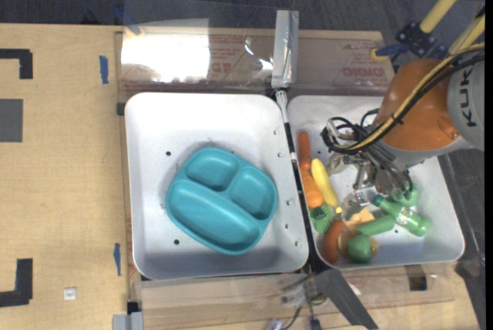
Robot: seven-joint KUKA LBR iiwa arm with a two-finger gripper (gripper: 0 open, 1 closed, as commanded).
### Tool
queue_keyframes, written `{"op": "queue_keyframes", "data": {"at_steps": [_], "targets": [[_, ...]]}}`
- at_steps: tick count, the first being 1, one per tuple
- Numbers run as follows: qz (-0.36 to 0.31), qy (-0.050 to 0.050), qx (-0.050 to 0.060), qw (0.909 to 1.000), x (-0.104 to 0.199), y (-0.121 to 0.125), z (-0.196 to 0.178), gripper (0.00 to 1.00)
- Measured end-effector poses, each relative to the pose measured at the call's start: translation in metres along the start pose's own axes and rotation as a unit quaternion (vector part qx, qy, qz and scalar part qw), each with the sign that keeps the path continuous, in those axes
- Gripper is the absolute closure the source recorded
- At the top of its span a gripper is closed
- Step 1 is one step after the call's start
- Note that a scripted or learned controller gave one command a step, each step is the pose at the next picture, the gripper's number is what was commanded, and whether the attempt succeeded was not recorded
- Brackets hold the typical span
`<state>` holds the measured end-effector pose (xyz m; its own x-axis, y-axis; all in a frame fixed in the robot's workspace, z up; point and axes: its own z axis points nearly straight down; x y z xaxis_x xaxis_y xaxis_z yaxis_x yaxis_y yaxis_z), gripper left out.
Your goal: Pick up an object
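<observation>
Over in the left white bin (pixel 146 128), well left of the gripper (pixel 368 188), lies a teal three-compartment plastic plate (pixel 222 199). Just left of the gripper, along the right white bin (pixel 451 224) wall, sit a yellow toy banana (pixel 323 180) and orange toy carrots (pixel 306 166). Green toy vegetables (pixel 400 213) crowd just right and below. Whether it grips anything, I cannot tell.
</observation>
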<state>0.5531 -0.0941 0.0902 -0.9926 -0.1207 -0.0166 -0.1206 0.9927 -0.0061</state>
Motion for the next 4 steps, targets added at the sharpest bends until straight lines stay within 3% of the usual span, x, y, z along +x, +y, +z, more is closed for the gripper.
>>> {"op": "queue_keyframes", "data": {"at_steps": [1, 2, 3, 4], "targets": [[0.033, 0.001, -0.002, 0.9994, -0.052, -0.009, 0.002, 0.0], [0.03, 0.003, -0.002, 0.9995, 0.002, -0.018, 0.001, 0.0], [0.029, -0.006, 0.0, 0.9995, -0.003, -0.018, -0.013, 1.0], [-0.094, 0.002, -0.002, 0.9956, -0.034, -0.072, -0.097, 1.0]]}}
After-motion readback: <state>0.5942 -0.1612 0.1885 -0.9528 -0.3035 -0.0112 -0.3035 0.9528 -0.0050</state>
